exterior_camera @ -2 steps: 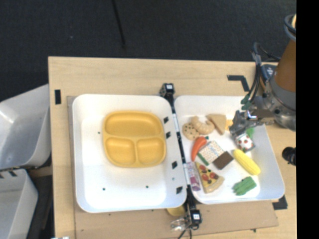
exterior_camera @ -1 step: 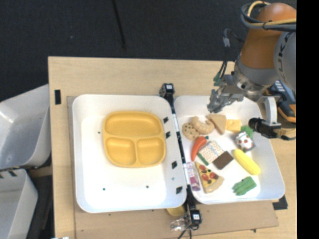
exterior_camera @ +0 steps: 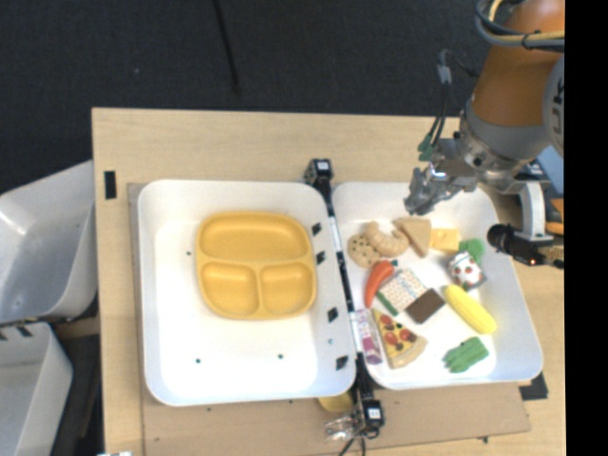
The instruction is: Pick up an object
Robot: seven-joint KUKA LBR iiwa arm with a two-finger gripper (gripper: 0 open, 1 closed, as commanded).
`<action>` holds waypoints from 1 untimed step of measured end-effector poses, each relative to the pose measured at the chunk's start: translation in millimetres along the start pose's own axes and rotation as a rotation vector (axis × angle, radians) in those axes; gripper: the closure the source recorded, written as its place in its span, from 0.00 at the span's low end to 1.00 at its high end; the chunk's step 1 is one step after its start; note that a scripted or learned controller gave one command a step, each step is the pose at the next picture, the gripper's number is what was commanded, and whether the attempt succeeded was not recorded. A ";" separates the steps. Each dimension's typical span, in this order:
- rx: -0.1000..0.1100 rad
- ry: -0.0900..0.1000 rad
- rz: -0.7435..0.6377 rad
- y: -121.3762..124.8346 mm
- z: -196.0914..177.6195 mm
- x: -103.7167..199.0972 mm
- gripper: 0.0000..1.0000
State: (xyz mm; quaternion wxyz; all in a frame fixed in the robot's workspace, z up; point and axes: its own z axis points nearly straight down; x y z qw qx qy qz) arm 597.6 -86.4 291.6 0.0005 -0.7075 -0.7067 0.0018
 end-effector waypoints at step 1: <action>0.005 0.004 -0.008 -3.1 83.2 68.6 1.00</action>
